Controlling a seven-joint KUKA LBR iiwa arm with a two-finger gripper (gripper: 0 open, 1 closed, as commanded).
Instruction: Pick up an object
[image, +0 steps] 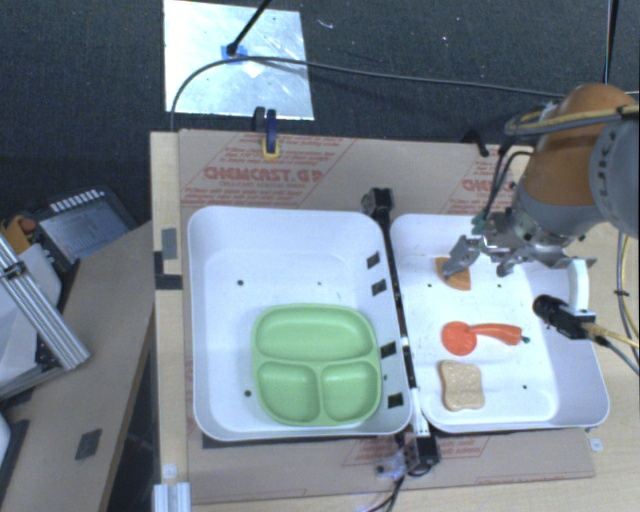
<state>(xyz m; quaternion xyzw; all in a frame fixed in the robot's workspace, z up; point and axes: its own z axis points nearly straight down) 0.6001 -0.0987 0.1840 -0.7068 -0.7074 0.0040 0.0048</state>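
Camera view: the bench (120, 330) carries two shallow white bins side by side on a cardboard sheet (300, 165). The left bin (215, 300) holds a green divided plate (315, 362) in its near half. The arm (575, 150) enters from the right and hangs over the far part of the right bin (560, 390). Its gripper (462, 262) is low at the bin's far left area, directly over a small orange-brown piece (458, 281); whether the gripper is released, clenched or grasping that piece cannot be told. Nearer the middle of the right bin lies an orange spoon (478, 336), bowl to the left, handle pointing right. Just near of the spoon lies a slice of toast (461, 385), apart from it
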